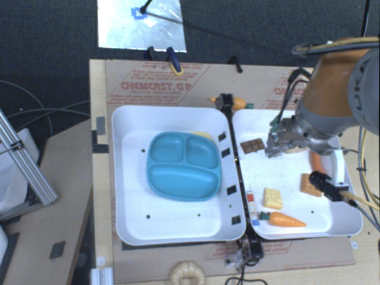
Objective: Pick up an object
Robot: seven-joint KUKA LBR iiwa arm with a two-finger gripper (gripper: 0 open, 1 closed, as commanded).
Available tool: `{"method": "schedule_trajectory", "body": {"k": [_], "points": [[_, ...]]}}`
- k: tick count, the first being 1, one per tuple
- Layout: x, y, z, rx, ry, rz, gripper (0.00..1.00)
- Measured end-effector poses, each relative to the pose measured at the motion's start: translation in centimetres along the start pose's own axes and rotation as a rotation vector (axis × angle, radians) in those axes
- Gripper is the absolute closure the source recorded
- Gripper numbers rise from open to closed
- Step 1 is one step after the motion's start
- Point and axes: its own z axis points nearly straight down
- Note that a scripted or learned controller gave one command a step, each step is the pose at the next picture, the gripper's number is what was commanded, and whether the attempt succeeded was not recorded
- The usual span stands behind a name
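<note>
My gripper hangs low over the upper middle of the right bin, the grey and orange arm coming in from the right. Just to its left lies a brown chocolate bar, flat on the bin floor. A tan piece shows right beside the gripper, partly hidden by it. An orange-red sausage lies to the right under the wrist. Nearer the front lie a brown cracker, a yellow cheese block and an orange carrot.
The left bin holds a blue divided plate. A black divider with clips runs between the bins. A small orange item lies behind the bins on the cardboard. A tan ring lies at the front edge.
</note>
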Motion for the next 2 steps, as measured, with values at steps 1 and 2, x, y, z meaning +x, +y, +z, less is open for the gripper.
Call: {"method": "schedule_trajectory", "body": {"k": [1, 2], "points": [[4.8, -0.1, 1.0, 0.002, 0.0, 0.001, 1.0], [10.9, 0.1, 1.4, 0.001, 0.001, 0.0, 1.0]]}}
